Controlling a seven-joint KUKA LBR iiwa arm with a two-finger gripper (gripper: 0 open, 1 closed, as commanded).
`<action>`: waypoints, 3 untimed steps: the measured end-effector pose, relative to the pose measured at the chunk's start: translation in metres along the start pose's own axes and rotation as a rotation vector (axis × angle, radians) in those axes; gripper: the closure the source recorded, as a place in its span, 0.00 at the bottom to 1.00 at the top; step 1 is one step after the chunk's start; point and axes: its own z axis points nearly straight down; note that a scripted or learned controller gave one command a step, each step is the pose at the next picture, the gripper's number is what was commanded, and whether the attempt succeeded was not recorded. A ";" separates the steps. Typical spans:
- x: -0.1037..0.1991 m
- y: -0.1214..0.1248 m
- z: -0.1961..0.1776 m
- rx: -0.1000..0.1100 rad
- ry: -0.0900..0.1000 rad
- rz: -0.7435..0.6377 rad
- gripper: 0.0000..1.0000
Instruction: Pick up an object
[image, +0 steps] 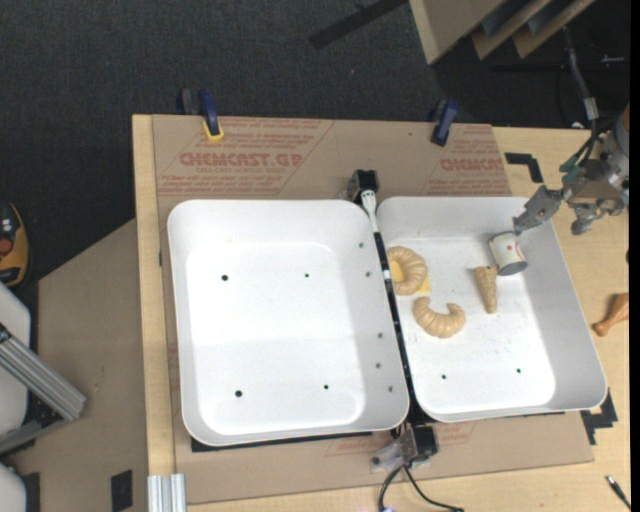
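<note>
- My gripper (600, 195) sits at the far right of the view, over the back right corner of the right bin (560, 385), above the rim area.
- Can't tell its state from here: the end is a jumble of grey metal parts, too small and blurred to judge, so no claim on wide vs narrow.
- A grey bar-like part (535, 210) slants down-left from it toward the bin floor; can't tell if it's part of my gripper.
- Nothing visibly held by me.
- Right bin holds 4 things, all resting on its white floor:
- small grey-white cylinder (508, 253) w/ a red mark, lying on its side near the back right, just below the slanted grey part, apart from it as far as I can see.
- tan cone-shaped piece (487, 289) just in front of the cylinder, tip pointing toward the front.
- curled tan croissant-like piece (440, 319) near the bin's middle.
- rounder tan pastry-like piece (407, 271) by the left wall of the bin, near the divider side; a yellow bit shows at its lower edge.
- Left bin (190, 300) sits side by side w/ the right one, both on the cardboard-covered tabletop (300, 150).
- Two blue clamps (210, 108) at the tabletop's back edge.
</note>
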 end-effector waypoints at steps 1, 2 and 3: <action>-0.017 0.019 0.166 0.005 0.002 0.001 0.00; -0.018 0.020 0.148 -0.003 -0.002 0.001 1.00; 0.047 0.040 0.075 -0.008 -0.001 -0.006 1.00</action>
